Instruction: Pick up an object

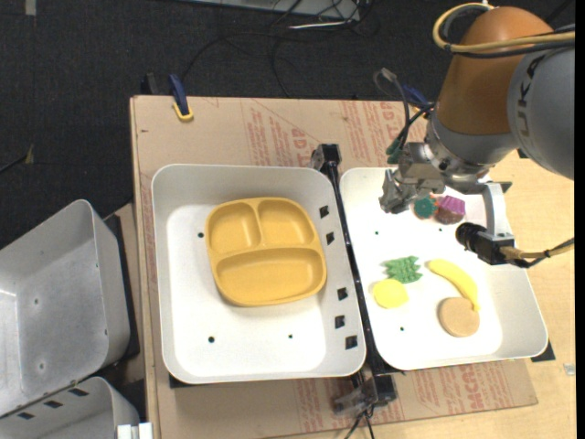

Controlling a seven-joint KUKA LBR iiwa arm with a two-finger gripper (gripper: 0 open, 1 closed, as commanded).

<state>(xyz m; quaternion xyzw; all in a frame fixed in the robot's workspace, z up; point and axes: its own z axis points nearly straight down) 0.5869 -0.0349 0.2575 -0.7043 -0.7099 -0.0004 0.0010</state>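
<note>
Tan disc (458, 317) in right bin (512, 337), well apart from jaws (395, 198).

two bins side by side on the bench (238, 126). in the left bin (183, 337), a divided tray (266, 251) near the middle. in the right bin (512, 332), a banana (456, 279) in front, a round cookie (458, 317) before it, a leafy piece (401, 268) and a flat disc (389, 294) to the left. behind these, two small pieces (438, 209) just beside the gripper (395, 197).
</note>
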